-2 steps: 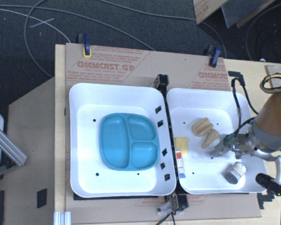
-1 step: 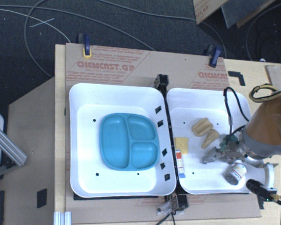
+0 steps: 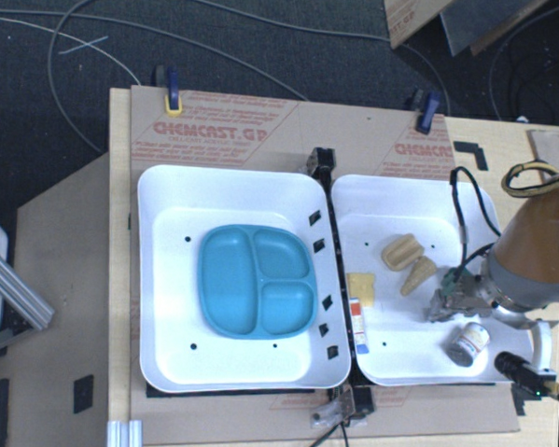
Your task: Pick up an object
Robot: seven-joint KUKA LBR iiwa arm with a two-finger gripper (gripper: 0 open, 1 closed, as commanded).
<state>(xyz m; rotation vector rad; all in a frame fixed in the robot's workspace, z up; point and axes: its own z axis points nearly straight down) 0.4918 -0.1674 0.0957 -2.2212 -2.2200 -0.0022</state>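
Note:
The right bin (image 3: pixel 384 368) holds two tan bread-like pieces (image 3: pixel 407 260) near its middle. A flat yellow square (image 3: pixel 360 288) lies by its left wall, with a thin white, red and blue stick (image 3: pixel 357 327) just below it. A small silver-white can (image 3: pixel 467 342) lies on its side at the lower right. My gripper (image 3: pixel 446 300) hangs low over the bin floor, just right of the lower tan piece and up-left of the can. Nothing shows in its grasp.
A blue divided plate (image 3: pixel 257 280) sits in the middle of the left bin (image 3: pixel 168 212). A black hinged divider (image 3: pixel 322 257) runs between the bins. The arm's orange band (image 3: pixel 541 232) and a black cable (image 3: pixel 462 213) cover the right bin's right side.

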